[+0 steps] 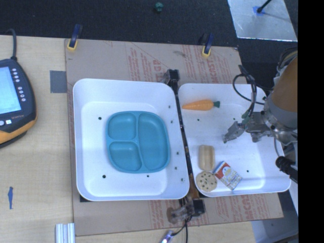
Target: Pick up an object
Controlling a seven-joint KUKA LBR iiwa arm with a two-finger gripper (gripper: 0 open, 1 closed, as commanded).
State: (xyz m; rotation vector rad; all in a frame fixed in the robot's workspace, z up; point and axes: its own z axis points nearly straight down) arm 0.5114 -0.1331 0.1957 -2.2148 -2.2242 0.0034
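In the right bin (263, 186) lie an orange toy carrot (198, 105) at the back, a tan oblong biscuit (206, 157), a round speckled cookie (206, 181) and a small red, white and blue packet (227, 175) near the front. My gripper (245, 134) hangs over the middle of this bin, to the right of the biscuit and below the carrot. Its two dark fingers are spread apart with bare bin floor between them. It touches none of the objects.
The left bin (86, 176) holds a blue divided plate (137, 140). A pendant with a screen (12, 100) lies on the bench at far left. Cables loop around the wrist (245, 92). Clamps (74, 39) pin the cardboard at the back.
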